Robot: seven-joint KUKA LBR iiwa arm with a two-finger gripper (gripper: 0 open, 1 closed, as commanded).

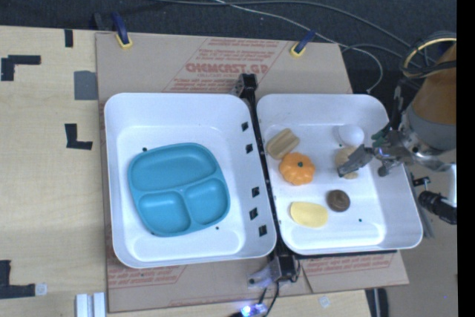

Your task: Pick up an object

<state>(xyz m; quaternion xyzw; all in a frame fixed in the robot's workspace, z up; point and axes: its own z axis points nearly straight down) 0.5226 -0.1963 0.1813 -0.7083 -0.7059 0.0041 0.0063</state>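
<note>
A: Item one, the gripper [365, 161]. Position and state?

B: Over the right bin [371, 109], near its right wall, reaching in from the worktop's right edge. The fingers [351, 165] stand spread apart, released, with nothing between them. One dark finger points down-left and lies over or just beside a small tan piece [344, 156]; contact cannot be told from this angle.

A: Item two, contents of the right bin.

B: Six objects. A tan block [282, 142] toward the bin's left wall, tilted. An orange pumpkin [297, 169] with a green stem, just below the block. A yellow oval piece [308, 214] near the bin's front edge. A small brown round piece [338, 200] just right of the yellow one. A white round piece [350, 135] toward the back wall, close above the gripper. And the tan piece already listed.

A: Item three, the left bin [119, 115].

B: One blue divided plate [179, 187], three compartments, lying flat at the middle, leaning toward the front-left.

A: Edges and open room?

B: The two bins touch along a black central divider [256, 159]. In the right bin, bare floor lies along the back wall left of the white piece and in the front-right corner. The pumpkin and brown piece are nearest the gripper on its left, apart from it. Cardboard [223, 67] underlies both bins, clamped at its back edge.
</note>
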